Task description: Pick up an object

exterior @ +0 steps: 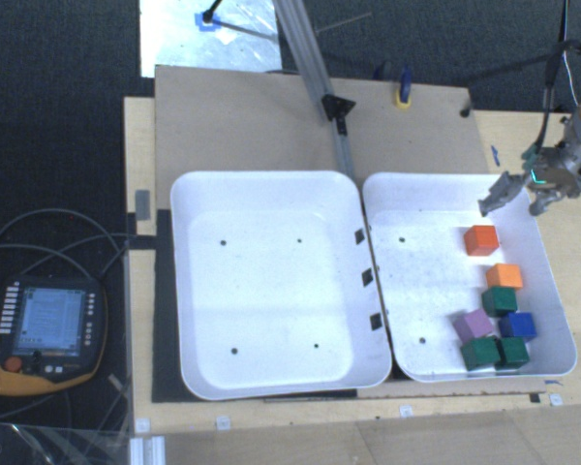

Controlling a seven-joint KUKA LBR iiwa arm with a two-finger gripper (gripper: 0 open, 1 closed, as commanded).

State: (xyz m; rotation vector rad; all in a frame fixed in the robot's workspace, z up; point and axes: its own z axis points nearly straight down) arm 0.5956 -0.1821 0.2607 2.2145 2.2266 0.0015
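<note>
Several small blocks lie in the right bin [436, 356]. An orange-red block [481, 239] sits alone toward the back right. Nearer the front corner cluster an orange block [504, 276], a dark green block [501, 300], a blue block [518, 325], a purple block [475, 324] and two green blocks [494, 354]. My gripper [519, 196] hangs open over the bin's back right rim, up and to the right of the orange-red block, with nothing between its fingers [495, 196].
The left bin [189, 260] stands beside the right one, joined by black clips [367, 276]. A metal pole [305, 37] slants down to the bins' back edge. A teach pendant [44, 332] with cables lies left of the bench.
</note>
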